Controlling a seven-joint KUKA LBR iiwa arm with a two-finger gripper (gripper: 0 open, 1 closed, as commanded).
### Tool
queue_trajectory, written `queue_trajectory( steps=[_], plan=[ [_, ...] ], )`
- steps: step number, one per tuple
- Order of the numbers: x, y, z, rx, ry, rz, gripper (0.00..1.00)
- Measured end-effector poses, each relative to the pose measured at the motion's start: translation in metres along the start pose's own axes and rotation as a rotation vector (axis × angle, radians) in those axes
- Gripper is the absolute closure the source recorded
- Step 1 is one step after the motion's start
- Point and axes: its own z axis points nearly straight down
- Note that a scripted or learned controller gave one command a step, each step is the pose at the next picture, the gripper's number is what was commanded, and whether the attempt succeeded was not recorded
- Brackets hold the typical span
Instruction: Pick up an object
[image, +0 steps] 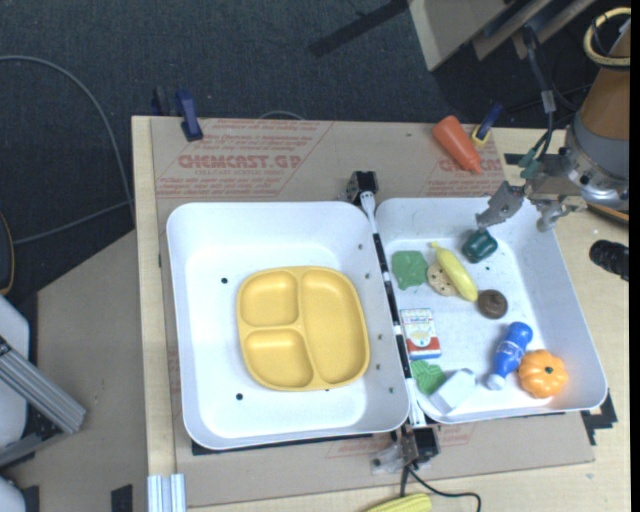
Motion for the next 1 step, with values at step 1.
queue_trajectory(
  steps=[1],
  plan=[
    [-0.0022,0.0386,0.1581,-0.008,-0.001,-0.002,0.00]
  ],
)
